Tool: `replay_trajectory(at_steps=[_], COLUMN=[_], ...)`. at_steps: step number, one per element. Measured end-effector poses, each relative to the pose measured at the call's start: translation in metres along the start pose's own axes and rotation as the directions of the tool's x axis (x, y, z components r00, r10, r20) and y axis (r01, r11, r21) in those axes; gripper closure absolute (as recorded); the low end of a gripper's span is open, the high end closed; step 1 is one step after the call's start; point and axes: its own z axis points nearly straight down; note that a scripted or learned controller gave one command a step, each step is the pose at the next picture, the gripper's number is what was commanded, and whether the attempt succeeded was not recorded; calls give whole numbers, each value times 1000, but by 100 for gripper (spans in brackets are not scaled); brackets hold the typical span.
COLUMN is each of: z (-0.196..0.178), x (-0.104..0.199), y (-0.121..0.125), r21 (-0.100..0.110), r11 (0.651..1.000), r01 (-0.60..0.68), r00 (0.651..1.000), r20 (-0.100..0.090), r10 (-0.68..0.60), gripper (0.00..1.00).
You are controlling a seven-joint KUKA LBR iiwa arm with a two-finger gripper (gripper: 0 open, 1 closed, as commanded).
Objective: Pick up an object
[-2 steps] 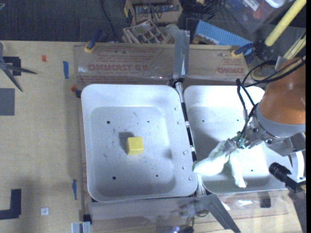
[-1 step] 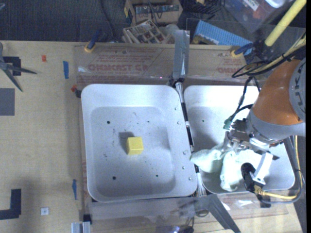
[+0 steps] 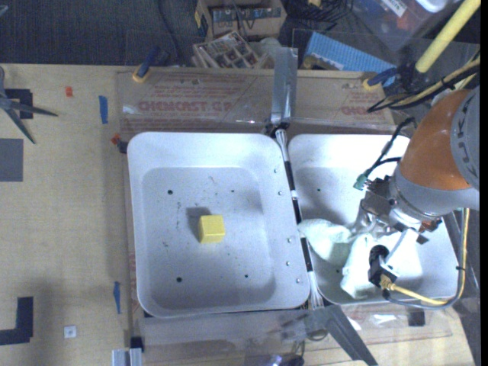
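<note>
A small yellow block (image 3: 212, 228) lies near the middle of the left bin (image 3: 152, 166). In the right bin (image 3: 328, 155) a pale mint-white soft object (image 3: 322, 237) rests against the left wall, stretching toward the bin's front edge. My gripper (image 3: 360, 233) hangs low over the right bin, right beside this pale object and seemingly touching its right side. The grey wrist and orange band (image 3: 435, 155) cover much of the bin's right half. Nothing can be seen held.
A metal divider (image 3: 284, 90) runs back from between the two bins. Cables and a yellow hose (image 3: 412, 300) trail from the wrist along the right bin's front. Dark specks dot the left bin's floor. Wooden bench surface lies to the left.
</note>
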Motion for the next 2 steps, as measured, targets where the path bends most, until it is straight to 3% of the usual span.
replay_trajectory(at_steps=[1, 2], z=[0, -1], x=[14, 107], y=[48, -38], r21=[2, 2], r11=[951, 824], r01=[-310, -566], r00=[951, 824], r20=[1, 2], r10=[310, 566], gripper=[100, 100])
